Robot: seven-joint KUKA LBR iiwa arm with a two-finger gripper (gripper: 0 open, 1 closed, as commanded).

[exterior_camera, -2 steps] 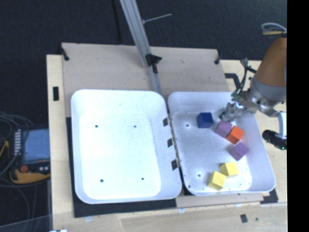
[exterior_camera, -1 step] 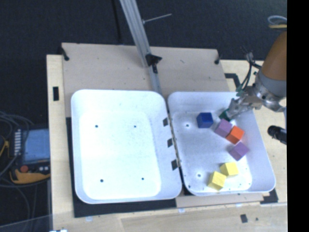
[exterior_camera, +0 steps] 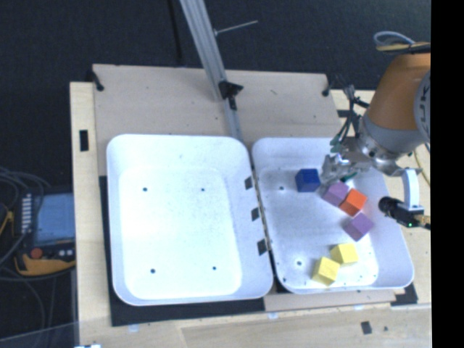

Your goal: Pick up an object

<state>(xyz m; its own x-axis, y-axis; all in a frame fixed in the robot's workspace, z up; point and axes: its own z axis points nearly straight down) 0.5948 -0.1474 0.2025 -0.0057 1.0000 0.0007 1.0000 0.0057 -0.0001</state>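
**Block Handling and Grasp Placement, Right Bin**

Nearest the camera, two yellow blocks (exterior_camera: 326, 270) (exterior_camera: 345, 253) lie touching each other near the front wall of the right bin (exterior_camera: 279, 167). Farther back sit a purple block (exterior_camera: 358, 225), an orange block (exterior_camera: 354, 201), a second purple block (exterior_camera: 336, 192) and a blue block (exterior_camera: 307, 180). The orange block and the second purple block touch; the blue block stands just left of them, apart. The left bin (exterior_camera: 116, 216) adjoins the right bin.

The gripper (exterior_camera: 338, 167) hangs over the far part of the right bin, just beyond the second purple block. Whether its tool is apart or together cannot be told from this view, and no block is seen in it.

Handling judgement: the blocks look small, rigid and light, probably foam or wood, with flat matte faces that should not slip or break. Take hold across two opposite flat faces. The blue block offers free sides; the orange and purple pair leave little room for entry between them.
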